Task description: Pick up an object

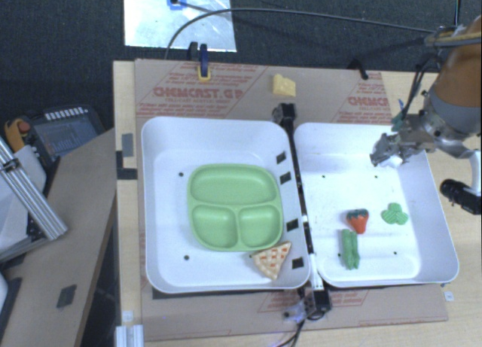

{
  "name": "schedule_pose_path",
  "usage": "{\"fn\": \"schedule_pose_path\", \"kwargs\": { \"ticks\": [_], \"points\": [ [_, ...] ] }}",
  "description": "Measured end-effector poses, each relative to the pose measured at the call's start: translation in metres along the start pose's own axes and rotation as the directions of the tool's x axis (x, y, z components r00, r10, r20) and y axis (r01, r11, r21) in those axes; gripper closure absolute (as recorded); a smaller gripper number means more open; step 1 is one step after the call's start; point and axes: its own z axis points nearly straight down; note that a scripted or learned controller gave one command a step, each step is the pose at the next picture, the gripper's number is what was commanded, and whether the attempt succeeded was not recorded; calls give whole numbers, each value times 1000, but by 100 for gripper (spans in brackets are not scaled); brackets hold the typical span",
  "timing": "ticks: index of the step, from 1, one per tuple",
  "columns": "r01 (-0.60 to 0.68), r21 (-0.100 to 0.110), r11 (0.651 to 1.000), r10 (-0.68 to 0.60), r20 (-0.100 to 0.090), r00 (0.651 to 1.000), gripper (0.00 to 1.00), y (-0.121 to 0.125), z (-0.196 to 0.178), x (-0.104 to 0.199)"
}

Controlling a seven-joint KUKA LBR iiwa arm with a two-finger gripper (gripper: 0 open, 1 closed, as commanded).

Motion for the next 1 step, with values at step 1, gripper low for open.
{"fn": "schedule_pose_path", "kwargs": {
  "ticks": [1],
  "points": [
    [0,0,1000,0,0,1000,100,-7,-7,56]
  ]
}}
